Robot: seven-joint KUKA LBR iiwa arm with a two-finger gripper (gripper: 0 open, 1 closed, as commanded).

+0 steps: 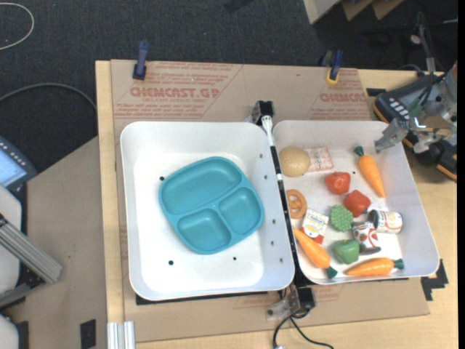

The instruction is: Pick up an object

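The right bin holds several toy foods. Among them are a beige potato, a red tomato, a carrot, a red pepper, a pretzel and a green pepper. Two more carrots lie near the front rim. My gripper hangs over the bin's far right corner, just right of and above the upper carrot, with nothing seen in it.
The left bin holds a teal divided plate. A small carton, a can and a packet also lie in the right bin. The arm's body sits at the right edge. Clamps stand at the board's back.
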